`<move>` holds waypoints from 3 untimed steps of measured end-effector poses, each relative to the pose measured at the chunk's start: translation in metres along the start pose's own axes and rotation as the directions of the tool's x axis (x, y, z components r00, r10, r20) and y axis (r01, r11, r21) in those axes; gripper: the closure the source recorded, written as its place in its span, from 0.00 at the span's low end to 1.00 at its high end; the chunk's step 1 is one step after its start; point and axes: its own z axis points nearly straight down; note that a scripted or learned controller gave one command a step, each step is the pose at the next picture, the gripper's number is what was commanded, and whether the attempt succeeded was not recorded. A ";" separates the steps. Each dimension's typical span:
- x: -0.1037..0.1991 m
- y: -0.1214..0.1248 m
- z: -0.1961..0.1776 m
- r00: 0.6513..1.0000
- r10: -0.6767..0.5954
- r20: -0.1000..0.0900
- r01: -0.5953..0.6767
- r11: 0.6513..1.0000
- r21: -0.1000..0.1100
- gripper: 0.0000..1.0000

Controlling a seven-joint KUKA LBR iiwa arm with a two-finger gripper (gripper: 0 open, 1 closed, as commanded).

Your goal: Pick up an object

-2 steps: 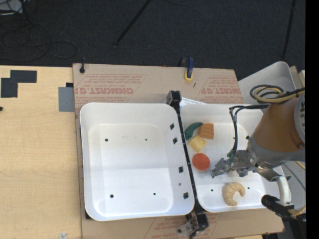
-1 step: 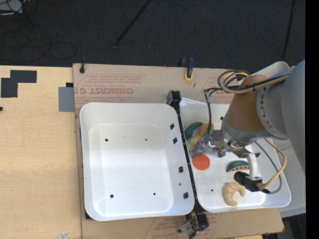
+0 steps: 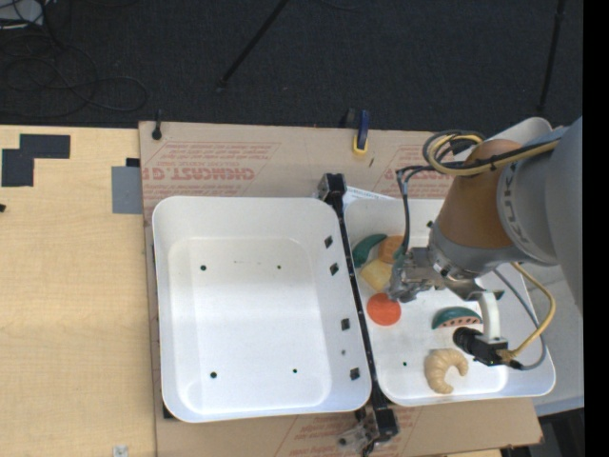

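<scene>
1. Croissant [image 3: 442,368] lies near the front edge of the right bin [image 3: 533,384], apart from the gripper
2. Teal crescent piece [image 3: 455,318] beside the arm's wrist
3. Orange-red round object [image 3: 384,310] by the bin divider, just below-left of the gripper [image 3: 407,284]
4. Gripper low over yellow piece [image 3: 376,273]; finger state cannot be told
5. Green piece [image 3: 367,248] and orange piece [image 3: 391,248] farther back
6. Left bin [image 3: 181,303] alongside

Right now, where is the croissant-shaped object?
In the camera view, the croissant lies in the right bin, near its front edge, below the teal piece and right of the orange disc.
</scene>
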 end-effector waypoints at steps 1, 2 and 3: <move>0.090 0.052 -0.086 1.000 -0.011 -0.001 0.011 1.000 -0.014 1.00; 0.095 0.081 -0.082 1.000 -0.003 0.001 0.003 1.000 -0.006 1.00; 0.027 0.073 -0.113 1.000 0.003 0.004 -0.003 1.000 -0.007 1.00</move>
